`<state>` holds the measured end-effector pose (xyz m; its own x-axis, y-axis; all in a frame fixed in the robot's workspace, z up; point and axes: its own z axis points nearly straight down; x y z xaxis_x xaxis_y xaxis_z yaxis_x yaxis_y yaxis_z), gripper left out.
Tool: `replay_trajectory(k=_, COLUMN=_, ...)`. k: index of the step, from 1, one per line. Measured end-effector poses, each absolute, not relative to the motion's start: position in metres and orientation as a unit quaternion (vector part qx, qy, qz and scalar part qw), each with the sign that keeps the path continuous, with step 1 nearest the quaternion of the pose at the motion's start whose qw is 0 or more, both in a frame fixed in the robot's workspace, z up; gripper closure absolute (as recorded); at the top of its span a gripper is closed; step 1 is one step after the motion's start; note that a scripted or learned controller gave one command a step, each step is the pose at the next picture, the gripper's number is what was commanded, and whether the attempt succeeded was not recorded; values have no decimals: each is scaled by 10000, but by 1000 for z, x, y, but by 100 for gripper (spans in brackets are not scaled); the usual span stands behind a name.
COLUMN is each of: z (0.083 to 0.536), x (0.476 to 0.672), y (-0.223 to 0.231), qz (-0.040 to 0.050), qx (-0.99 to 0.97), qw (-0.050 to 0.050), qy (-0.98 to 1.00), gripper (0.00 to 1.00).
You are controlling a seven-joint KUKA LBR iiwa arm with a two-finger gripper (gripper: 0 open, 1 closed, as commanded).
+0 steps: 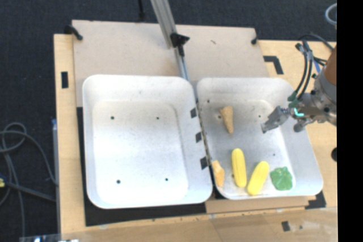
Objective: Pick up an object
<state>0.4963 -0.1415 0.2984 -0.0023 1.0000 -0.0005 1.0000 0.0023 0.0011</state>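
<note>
- Nearest the camera, along the front of the right bin [300, 144], lie four items: a small orange piece [218, 173] at the front left corner against the wall, two yellow corn cobs [239, 167] [258, 177] side by side just to its right, and a green object [281, 178] beside them at the front right
- Further back in the same bin, a tan cone-shaped piece [227, 119] lies alone on the floor, well apart from the front row
- The end effector [283, 117] hangs over the right part of that bin, level with the cone, reaching in from the right; its dark fingers appear spread with nothing between them
- The left bin [96, 139] sits beside it, walls touching
- Behind both bins, on the table [125, 48], a slanted metal rail [159, 3] rises toward the far edge
</note>
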Motion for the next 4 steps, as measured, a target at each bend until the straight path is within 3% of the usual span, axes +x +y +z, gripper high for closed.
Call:
replay_trajectory(k=1, z=300, x=497, y=-142, qz=12, qx=7071, qw=20, qy=7071, gripper=0)
replay_trajectory(k=4, z=163, x=507, y=-130, qz=-13, qx=7081, qw=-7, qy=7062, gripper=0)
